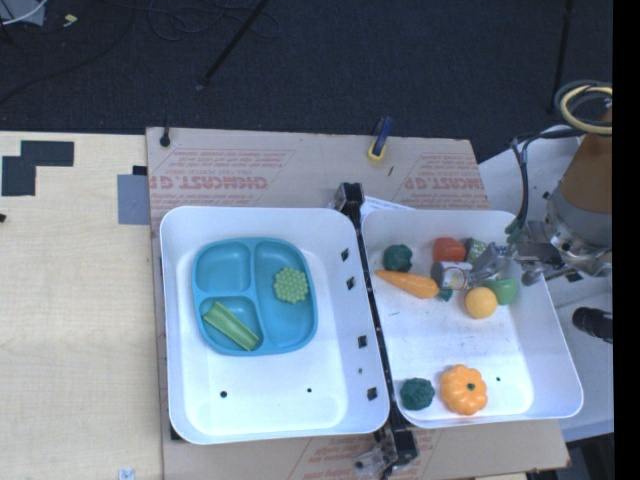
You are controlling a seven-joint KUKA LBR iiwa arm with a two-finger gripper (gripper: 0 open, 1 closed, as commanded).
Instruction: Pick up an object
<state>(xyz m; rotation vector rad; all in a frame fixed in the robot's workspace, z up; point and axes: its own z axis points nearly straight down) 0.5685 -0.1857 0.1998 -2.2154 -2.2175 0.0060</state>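
Observation:
The right bin (525, 363) holds several toy foods. An orange carrot (405, 283) lies beside a dark green broccoli piece (397, 257). A red piece (450, 249), a yellow lemon (481, 303) and a small green piece (505, 291) crowd the far right part. My gripper (452, 274) is low in this bin, at the carrot's right end, between the red piece and the lemon. Whether anything sits in it is hidden by the grey hardware. An orange pumpkin (464, 389) and a second dark green piece (417, 394) lie at the near edge.
The left bin (185, 373) carries a blue divided plate (225, 266) with a round green pea cluster (291, 285) and a green pod (230, 324). A black divider (362, 298) separates the bins. The arm (585, 208) enters over the right bin's far right corner.

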